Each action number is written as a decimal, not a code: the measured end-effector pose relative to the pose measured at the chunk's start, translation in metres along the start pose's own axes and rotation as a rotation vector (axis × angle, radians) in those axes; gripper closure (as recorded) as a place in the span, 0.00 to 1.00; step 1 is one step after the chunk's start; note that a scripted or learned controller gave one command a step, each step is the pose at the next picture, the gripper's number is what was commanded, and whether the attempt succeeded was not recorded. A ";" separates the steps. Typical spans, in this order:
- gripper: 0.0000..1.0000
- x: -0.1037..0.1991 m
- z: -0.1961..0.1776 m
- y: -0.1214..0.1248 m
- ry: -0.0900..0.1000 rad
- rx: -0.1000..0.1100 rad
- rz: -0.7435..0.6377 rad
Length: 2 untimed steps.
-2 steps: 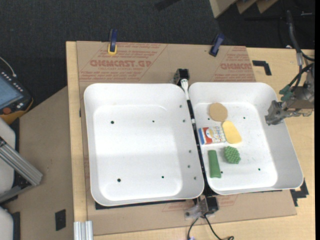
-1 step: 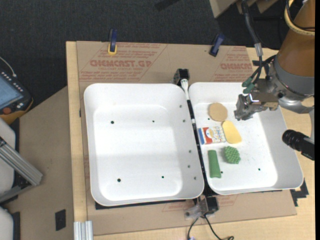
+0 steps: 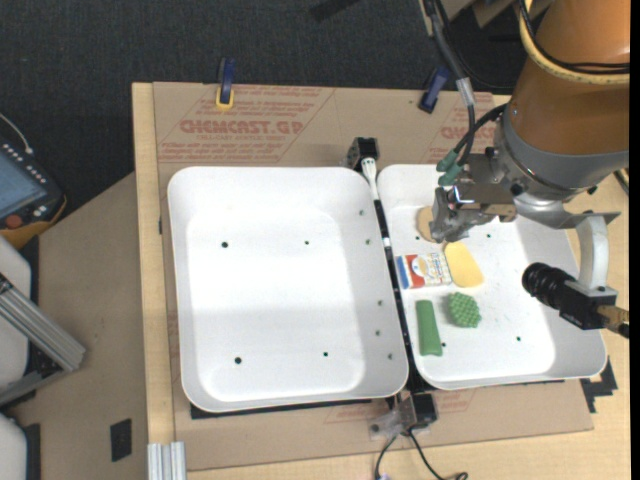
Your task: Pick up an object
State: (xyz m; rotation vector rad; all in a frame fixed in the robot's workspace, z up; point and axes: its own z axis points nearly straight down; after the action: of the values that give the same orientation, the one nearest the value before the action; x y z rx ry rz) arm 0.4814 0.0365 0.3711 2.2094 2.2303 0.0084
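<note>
My gripper (image 3: 447, 230) was low in the right bin (image 3: 540, 353), right of middle in the frame. I cannot tell its state. The yellow block (image 3: 463, 265) sat just below, not lifted yet.

The left bin (image 3: 270, 288) has lots of room to move in. In the right bin (image 3: 540, 353), a card (image 3: 422, 270), a yellow block (image 3: 463, 265), a green stick (image 3: 429, 328) and a bumpy green ball (image 3: 463, 310) sit close together. The big arm (image 3: 570, 98) hangs over its top part.
</note>
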 end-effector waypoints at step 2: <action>1.00 0.074 -0.067 -0.001 -0.001 0.003 0.005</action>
State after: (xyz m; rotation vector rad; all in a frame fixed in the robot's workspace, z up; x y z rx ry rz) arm 0.4794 0.1102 0.4380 2.2155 2.2258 0.0040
